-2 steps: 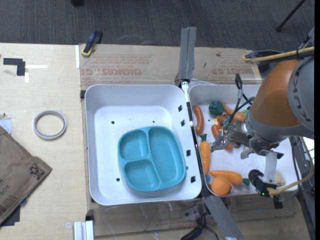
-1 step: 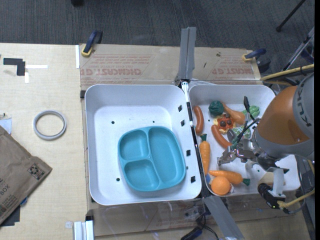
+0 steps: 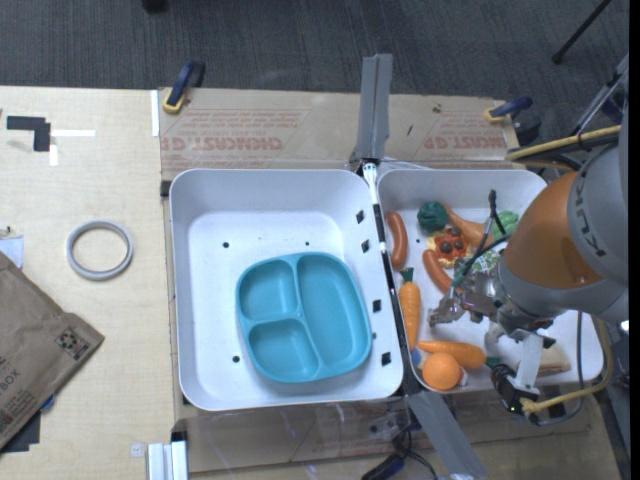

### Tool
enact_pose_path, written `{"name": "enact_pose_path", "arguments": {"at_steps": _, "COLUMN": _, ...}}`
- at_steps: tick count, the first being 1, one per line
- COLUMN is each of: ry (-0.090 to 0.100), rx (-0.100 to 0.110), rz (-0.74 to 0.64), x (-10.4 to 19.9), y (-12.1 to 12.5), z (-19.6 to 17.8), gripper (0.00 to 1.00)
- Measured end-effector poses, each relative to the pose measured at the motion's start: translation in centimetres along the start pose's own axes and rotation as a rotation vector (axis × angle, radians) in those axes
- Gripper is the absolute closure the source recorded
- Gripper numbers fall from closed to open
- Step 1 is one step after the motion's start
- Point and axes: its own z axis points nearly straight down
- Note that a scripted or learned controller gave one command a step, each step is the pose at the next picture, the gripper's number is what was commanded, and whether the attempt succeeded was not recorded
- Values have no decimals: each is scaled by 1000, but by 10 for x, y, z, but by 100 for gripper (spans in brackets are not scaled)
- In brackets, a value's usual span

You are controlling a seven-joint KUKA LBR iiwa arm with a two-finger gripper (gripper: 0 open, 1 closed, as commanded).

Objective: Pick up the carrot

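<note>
A tapered, smooth orange carrot [image 3: 410, 311] lay lengthwise just right of the divider [image 3: 375, 238] between the glossy white bins. Farther right of it hung the metal gripper [image 3: 470, 303]; its opening could not be told.

Red lettering reading "CHEMCAST GP" runs upside down and repeated across the cardboard sheet [image 3: 300, 128] behind the two bins. Part of the brand "KUKA" shows in dark letters on the robot arm [image 3: 590, 233] at right. The brown cardboard box [image 3: 30, 353] at lower left carries the printed word "BOX".
</note>
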Motion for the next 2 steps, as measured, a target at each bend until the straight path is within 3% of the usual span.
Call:
{"name": "enact_pose_path", "arguments": {"at_steps": 1, "ry": -1, "rx": 2, "rz": 336, "x": -10, "y": 3, "z": 1, "gripper": 0}}
{"name": "enact_pose_path", "arguments": {"at_steps": 2, "ry": -6, "rx": 8, "rz": 333, "x": -11, "y": 2, "z": -5, "gripper": 100}}
